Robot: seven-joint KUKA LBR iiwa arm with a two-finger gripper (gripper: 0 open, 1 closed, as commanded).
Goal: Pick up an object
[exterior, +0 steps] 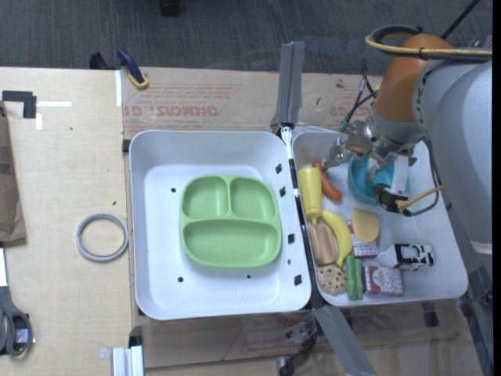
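Far to the gripper's left, the left bin (149, 210) holds a smooth green divided plate (231, 220), lying flat and out of play. Just left of and below the gripper, toy food crowds the right bin (442, 276): a glossy yellow mustard bottle (311, 193), a curved banana (338, 234), a cookie (331, 279). The gripper (368, 151) sits low over a teal bowl (368, 180) at that bin's far end, likely its target; whether it grips anything cannot be told.
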